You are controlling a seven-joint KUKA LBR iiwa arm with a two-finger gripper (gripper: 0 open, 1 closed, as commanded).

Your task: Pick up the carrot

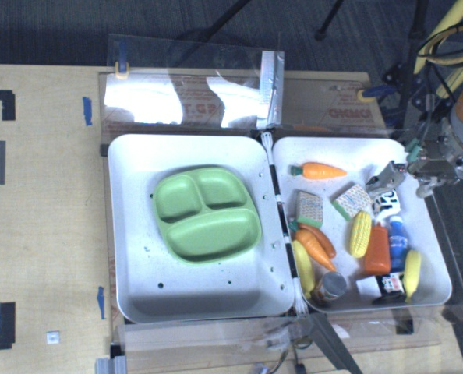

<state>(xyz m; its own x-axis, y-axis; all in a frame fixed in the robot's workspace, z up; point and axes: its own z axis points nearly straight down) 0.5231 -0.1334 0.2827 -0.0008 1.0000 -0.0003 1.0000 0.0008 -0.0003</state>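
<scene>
An orange carrot (322, 171) with a green stem lies flat near the far edge of the right bin (442, 283). A second, darker carrot (316, 244) lies at a slant by that bin's left wall, among other toys. My gripper (387, 177) hangs over the bin's far right corner, to the right of the first carrot and apart from it. It sits just above a black-and-white patterned box (386, 202). Nothing orange shows at the gripper.
The right bin also holds a corn cob (360, 233), an orange bottle (377, 251), a blue item (397, 236), two yellow bananas (411, 272), a metal can (333, 284) and small packets (310, 206). A green divided plate (206, 212) lies in the left bin (130, 209).
</scene>
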